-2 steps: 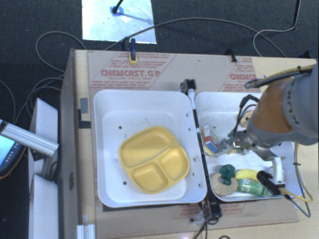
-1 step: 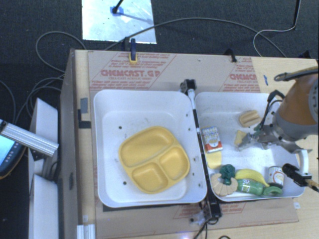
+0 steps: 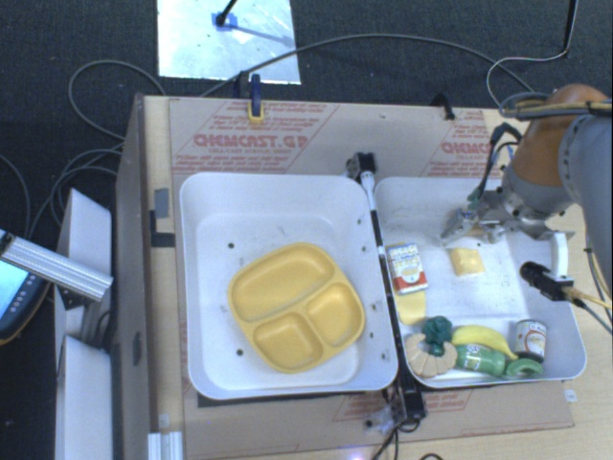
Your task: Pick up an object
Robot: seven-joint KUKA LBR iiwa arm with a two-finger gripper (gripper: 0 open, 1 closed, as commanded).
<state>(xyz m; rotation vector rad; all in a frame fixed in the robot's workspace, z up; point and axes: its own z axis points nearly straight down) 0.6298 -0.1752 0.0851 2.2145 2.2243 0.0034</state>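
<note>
The right bin [image 3: 421, 204] holds several small items. A pale yellow block [image 3: 466, 260] lies near its middle. A red and white carton [image 3: 405, 266] sits by the left wall, with a yellow wedge [image 3: 412, 307] just below it. Along the front lie a green broccoli piece [image 3: 437, 331], a banana [image 3: 484, 337], a green bottle [image 3: 479, 359], a tan round piece [image 3: 422, 360] and a small can [image 3: 529, 337]. My gripper [image 3: 467, 222] hangs over the bin's back half, just above and behind the pale yellow block. I see nothing held in it.
The left bin [image 3: 215, 209] holds a yellow divided plate [image 3: 295, 305]. A black divider strip [image 3: 376, 247] runs between the two bins. A black and white fitting with a cable [image 3: 548, 278] sits near the right bin's right wall. Cables trail behind the bench.
</note>
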